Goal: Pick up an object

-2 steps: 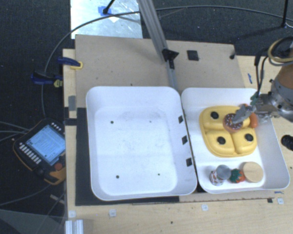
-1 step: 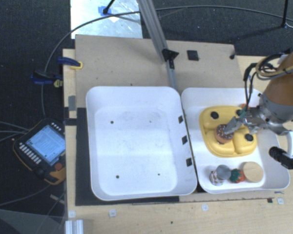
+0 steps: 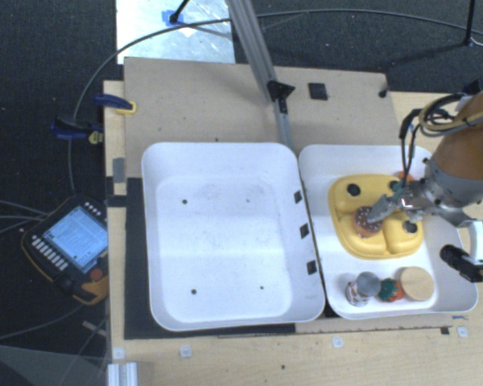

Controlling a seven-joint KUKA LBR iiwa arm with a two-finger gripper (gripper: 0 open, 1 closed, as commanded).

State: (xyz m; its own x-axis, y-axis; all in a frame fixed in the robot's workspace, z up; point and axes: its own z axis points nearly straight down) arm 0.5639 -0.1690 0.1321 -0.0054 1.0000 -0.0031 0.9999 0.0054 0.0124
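The tool point(image 3: 384, 210) sits low over the yellow toy point(image 3: 376, 215) in the right bin point(image 3: 322, 215) — its grip state I cannot tell. Nothing looks lifted yet — the grasp and raise remain.

A handheld control pendant point(image 3: 71, 246) with a lit screen lies on the dark floor point(image 3: 40, 47) left of the counter point(image 3: 209, 103). Blue and yellow clamps point(image 3: 105, 111) grip the counter's left edge. A grey pole point(image 3: 253, 43) slants across the top, beside a pale sheet point(image 3: 173, 22).
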